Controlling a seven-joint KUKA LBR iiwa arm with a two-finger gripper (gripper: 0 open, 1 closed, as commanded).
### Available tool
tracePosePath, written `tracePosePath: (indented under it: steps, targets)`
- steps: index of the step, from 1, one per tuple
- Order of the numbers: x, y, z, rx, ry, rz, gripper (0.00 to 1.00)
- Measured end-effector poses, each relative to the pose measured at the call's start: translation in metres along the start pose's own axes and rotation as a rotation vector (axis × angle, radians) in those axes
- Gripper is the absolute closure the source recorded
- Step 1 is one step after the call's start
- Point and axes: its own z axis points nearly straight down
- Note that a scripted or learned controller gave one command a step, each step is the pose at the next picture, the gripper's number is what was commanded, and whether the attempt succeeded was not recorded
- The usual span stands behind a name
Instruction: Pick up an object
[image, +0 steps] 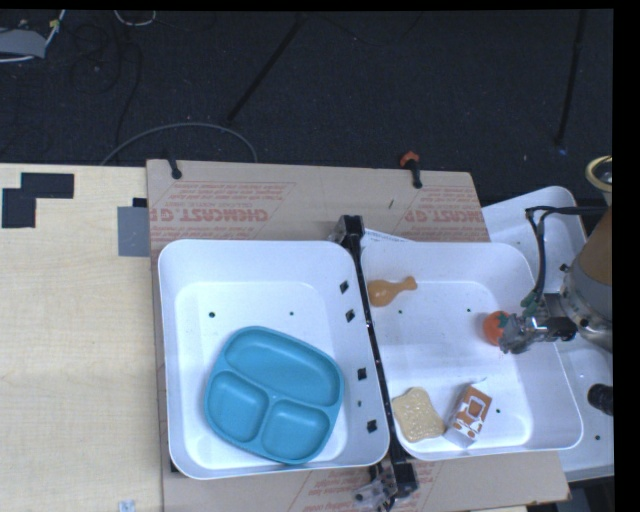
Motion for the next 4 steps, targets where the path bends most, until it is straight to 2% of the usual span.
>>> tracePosePath:
  steps: [1,4]
  targets:
    - [-0.001,0.001,-0.042,0.000,0.000,0.000,1.00]
    - [0.148,0.002,-0.011,0.007,0.003,-0.002,1.00]
